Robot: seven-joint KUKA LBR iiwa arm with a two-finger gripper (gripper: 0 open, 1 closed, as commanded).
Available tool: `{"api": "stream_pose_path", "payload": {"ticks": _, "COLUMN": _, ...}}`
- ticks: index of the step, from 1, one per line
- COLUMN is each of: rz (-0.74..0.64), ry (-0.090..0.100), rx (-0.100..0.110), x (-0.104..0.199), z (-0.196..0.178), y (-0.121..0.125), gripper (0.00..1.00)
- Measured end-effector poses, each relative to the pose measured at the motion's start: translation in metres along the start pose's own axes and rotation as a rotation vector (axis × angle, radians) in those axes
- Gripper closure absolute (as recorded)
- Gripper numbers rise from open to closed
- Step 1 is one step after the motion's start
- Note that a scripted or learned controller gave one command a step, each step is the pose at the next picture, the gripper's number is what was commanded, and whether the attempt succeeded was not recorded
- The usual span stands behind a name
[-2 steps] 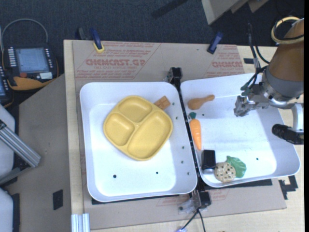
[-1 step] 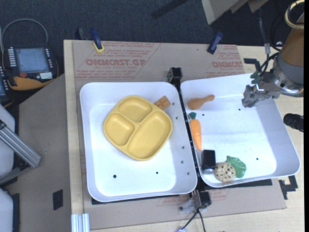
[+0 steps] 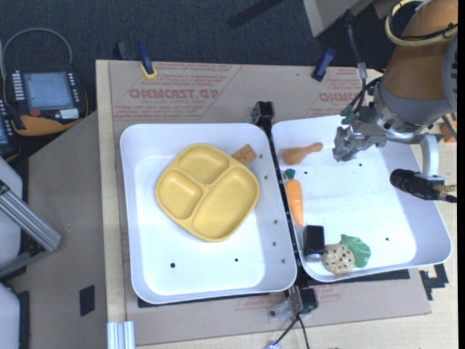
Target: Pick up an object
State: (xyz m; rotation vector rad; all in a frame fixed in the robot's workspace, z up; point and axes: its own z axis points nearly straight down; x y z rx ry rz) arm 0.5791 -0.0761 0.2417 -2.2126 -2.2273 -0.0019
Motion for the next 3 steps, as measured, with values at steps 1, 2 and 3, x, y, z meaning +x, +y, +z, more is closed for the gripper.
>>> {"api": "stream_pose_path", "payload": {"ticks": 1, "rz": 0.001, "ry": 0.0, "rx": 0.002, "x": 0.058, "z": 0.011, "y": 0.009, "gripper": 1.0}}
{"api": "stream_pose_path", "payload": {"ticks": 2, "rz": 0.001, "ry": -0.001, "rx": -0.002, "x": 0.101, "z": 0.015, "y": 0.019, "gripper": 1.0}}
{"api": "stream_pose_path", "payload": {"ticks": 3, "rz": 0.0, "ry": 0.0, "rx": -0.003, "x": 0.16, "z": 0.023, "y": 0.033, "gripper": 1.0}}
